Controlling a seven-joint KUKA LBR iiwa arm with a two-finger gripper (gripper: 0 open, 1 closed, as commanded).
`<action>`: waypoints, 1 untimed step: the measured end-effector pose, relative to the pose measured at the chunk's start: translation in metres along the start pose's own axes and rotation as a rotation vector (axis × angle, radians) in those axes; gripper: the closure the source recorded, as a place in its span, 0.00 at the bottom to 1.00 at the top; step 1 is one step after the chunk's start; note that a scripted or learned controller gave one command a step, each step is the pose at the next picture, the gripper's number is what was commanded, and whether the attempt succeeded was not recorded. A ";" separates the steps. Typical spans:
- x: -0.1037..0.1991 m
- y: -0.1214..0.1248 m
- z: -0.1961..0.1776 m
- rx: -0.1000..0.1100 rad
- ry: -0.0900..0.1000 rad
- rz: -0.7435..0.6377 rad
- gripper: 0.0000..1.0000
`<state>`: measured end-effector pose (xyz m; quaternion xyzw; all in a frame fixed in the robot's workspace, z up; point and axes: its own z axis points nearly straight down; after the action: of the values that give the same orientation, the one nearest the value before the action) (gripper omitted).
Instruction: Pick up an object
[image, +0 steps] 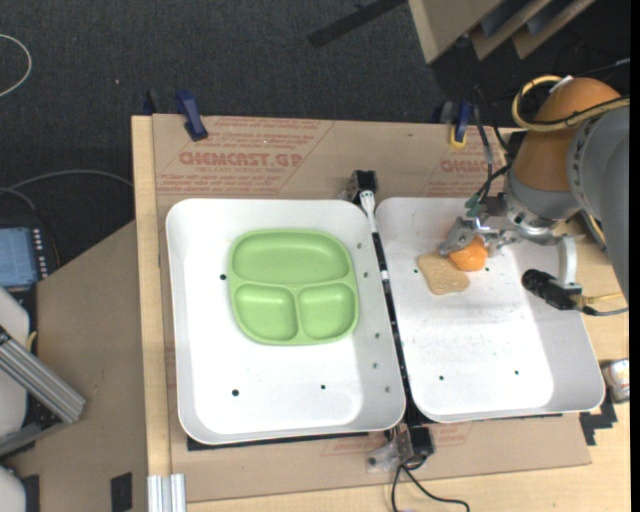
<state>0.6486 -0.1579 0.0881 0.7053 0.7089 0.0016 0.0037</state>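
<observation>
Nearest the camera, the front rims of the two white bins sit on the brown cardboard-covered bench (300, 140), with a cable (420, 485) trailing off the bench edge below the seam between them. The left bin (200, 380) holds a green divided plate (293, 286) (one long compartment at the back, two smaller ones in front), lying flat and well apart from the bin's walls. The right bin (500, 370) is bare white across its front half. Farther back in that bin lies a flat tan piece (441, 275), perhaps a slice of bread, and touching its far right corner is a small orange object (468, 258), rounded. The gripper (478, 232) is down over the orange object, its metal parts right against it; whether the fingers are closed on it or merely beside it cannot be told from this angle. Behind, the arm's orange band (560, 130) rises at the right. Blue clamps (190, 115) grip the bench's far edge.
</observation>
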 end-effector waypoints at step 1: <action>0.065 -0.034 -0.002 -0.003 0.000 0.002 1.00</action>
<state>0.6143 -0.0935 0.0899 0.7061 0.7081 0.0024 0.0047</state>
